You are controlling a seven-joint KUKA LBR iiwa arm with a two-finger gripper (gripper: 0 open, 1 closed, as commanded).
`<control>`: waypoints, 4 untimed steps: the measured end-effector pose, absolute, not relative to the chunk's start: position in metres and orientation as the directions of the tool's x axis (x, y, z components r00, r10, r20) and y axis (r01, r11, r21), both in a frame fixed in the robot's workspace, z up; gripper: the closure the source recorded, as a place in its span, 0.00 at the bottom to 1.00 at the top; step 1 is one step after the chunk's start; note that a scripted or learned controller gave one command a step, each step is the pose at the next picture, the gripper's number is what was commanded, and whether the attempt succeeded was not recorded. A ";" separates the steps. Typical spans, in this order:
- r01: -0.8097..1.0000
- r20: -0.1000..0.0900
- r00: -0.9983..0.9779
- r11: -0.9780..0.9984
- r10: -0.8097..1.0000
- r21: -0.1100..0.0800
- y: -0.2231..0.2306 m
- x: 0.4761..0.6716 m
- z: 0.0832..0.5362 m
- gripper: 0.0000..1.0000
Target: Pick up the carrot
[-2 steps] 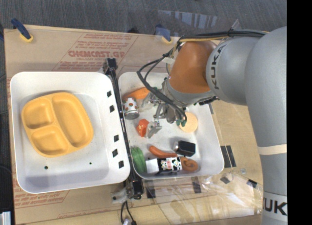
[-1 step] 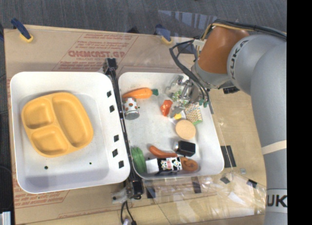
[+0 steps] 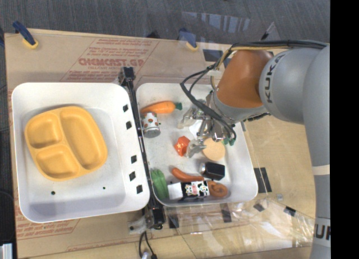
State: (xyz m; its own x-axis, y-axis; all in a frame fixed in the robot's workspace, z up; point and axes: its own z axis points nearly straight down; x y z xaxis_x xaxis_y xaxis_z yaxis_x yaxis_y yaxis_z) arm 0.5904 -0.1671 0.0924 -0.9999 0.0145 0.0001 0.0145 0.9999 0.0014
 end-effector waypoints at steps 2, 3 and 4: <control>0.360 -0.009 -0.933 0.933 0.360 -0.013 -0.109 0.640 0.095 0.00; 0.639 -0.020 -0.769 0.769 0.639 -0.018 -0.115 0.647 0.097 0.00; 0.826 -0.024 -0.564 0.564 0.826 -0.008 -0.118 0.625 0.097 0.00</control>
State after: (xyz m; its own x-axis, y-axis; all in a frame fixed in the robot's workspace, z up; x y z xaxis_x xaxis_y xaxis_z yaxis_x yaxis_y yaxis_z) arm 0.6246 -0.1180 0.0973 -0.5636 0.8257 -0.0235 0.8260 0.5636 -0.0084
